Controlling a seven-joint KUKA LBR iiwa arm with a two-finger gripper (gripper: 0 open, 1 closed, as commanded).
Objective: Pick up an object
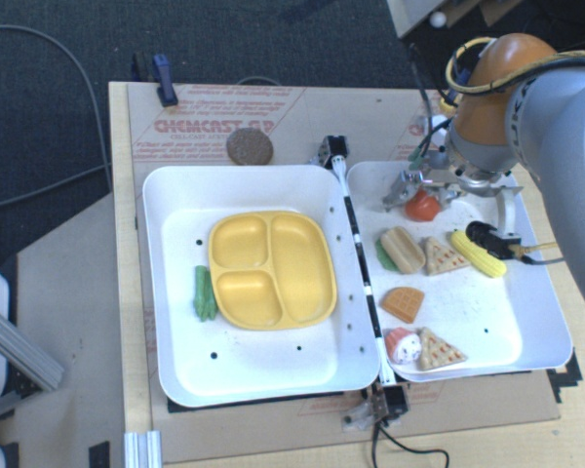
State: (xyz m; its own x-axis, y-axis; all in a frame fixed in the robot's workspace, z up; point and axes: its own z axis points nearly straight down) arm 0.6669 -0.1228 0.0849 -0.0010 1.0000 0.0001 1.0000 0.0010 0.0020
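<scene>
**Low over the red piece, grasp unconfirmed**

Found the gripper (424, 191) down in the far left part of the right bin (526, 354), directly at a small red piece (424, 208). Took that red piece for the thing to be picked: it was the nearest object to the claw by far, touching it or just under it. Could not tell how wide the claw stood, nor whether it had hold of anything; saw metal and cable crowding the spot, and no clean line of grip on the red surface.

Judged the step in hand to be the close and lift. Reckoned it best done by centring over the red piece, closing squarely across its middle, and rising straight up, since a small rounded thing would likely squirt sideways under an off-centre pinch. Noted room to work: the brown roll (402, 249) lay near but apart, toward the viewer, and the bin's far wall stood just behind.

Could not make out the underside of the red piece or its contact with the bin floor, both hidden by the wrist hardware. Saw the arm cut off at the right of the view. Could not name the red piece with confidence; guessed a toy tomato.
</scene>
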